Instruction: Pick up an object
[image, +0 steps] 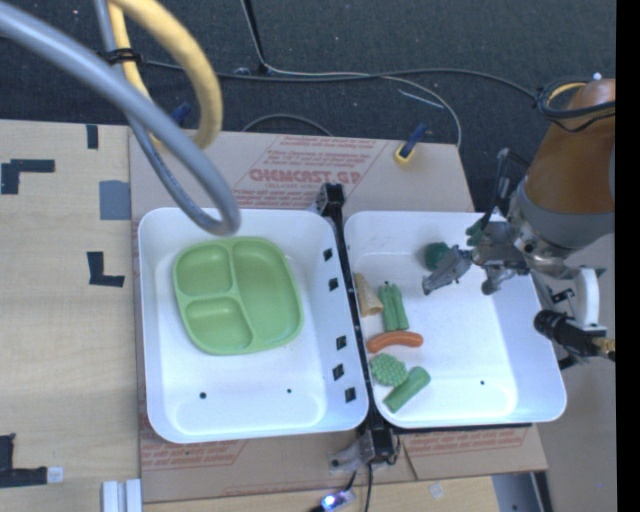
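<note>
Your tool (462, 268) hovers over the right white bin (520, 385), fingers spread wide, holding nothing; a dark green lump (436, 254) sits just beside it.

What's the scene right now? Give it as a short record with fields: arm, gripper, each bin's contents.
arm: reaches in from the right, over the right bin
gripper: above the bin's upper part, beside a dark green item; grasp not discernible
left bin: green divided plate
right bin, left side: green pickle-like piece, orange sausage, two more green pieces
held: nothing visibly held
</note>
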